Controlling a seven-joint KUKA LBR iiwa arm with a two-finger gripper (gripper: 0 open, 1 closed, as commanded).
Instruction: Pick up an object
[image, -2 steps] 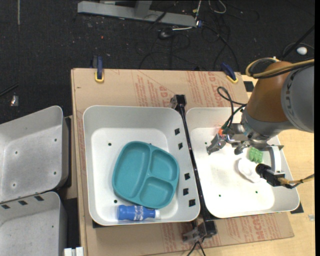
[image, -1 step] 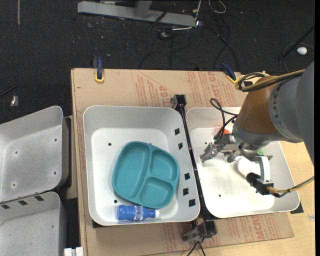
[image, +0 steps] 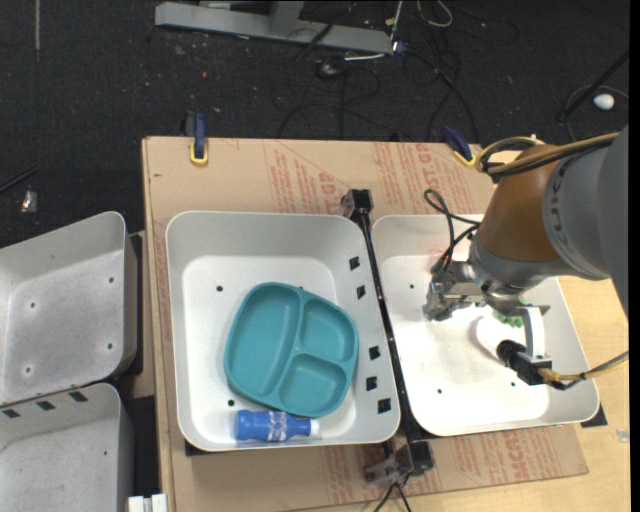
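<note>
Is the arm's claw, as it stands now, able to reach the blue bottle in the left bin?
Probably yes. The blue bottle lies uncovered at the near wall of the left bin, beside the teal plate. The claw is low in the right bin, so it must first cross the divider.

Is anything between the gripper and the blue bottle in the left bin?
Yes. The gripper is down in the right bin; the bins' adjoining walls and the teal divided plate lie between it and the blue bottle.
</note>
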